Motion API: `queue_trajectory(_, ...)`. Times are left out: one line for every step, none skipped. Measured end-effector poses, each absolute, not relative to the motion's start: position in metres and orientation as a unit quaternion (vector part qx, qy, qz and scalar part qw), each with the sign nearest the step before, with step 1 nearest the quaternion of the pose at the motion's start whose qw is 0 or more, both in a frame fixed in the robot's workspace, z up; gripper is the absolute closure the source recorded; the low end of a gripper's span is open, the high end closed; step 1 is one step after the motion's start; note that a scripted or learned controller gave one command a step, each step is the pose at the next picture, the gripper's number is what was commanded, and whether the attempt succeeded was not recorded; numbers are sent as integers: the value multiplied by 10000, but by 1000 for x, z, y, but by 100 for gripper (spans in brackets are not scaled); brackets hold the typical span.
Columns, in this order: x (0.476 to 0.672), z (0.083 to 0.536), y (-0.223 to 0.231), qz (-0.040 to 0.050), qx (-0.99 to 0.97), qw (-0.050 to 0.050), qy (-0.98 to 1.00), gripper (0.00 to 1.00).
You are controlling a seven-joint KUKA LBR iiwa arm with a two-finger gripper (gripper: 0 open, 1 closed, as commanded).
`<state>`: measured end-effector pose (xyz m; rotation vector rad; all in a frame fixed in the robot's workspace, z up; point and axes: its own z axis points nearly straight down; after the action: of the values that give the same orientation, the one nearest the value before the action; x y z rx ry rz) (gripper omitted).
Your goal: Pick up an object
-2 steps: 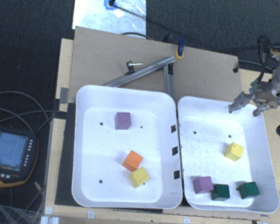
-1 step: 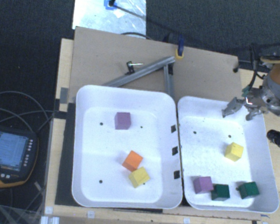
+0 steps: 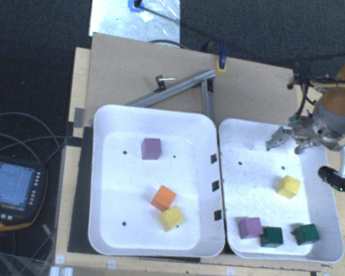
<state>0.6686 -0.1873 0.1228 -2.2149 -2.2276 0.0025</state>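
- At the twelve o'clock end of the right bin [image 3: 327, 252], my tool [image 3: 291, 138] hung with its fingers spread apart and nothing between them.
- No block was in my grasp; every candidate lay loose in the bins on the counter [image 3: 248, 87].
- Nearest to me was the yellow block [image 3: 288, 187], toward six o'clock from my tool and well apart from it.
- Along the six o'clock wall of that bin sat a purple block [image 3: 250, 227] touching a dark green block [image 3: 272, 236], with a second green block [image 3: 305, 234] just beside them.
- The left bin [image 3: 109, 119] held a purple cube [image 3: 151, 148], plus an orange cube [image 3: 163, 198] touching a yellow cube [image 3: 171, 218].
- My judgement of the risks: going for the crowded row, a finger could land on a neighbour and shove both aside; near the wall, a finger could strike the rim; on the lone yellow block, a skewed approach might nudge it away before I closed.
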Motion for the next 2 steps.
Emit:
queue_trajectory(671,138,-188,-9,-7038,-37,-7103,100)
queue_trajectory(673,204,-186,-26,-7051,-47,-7091,100)
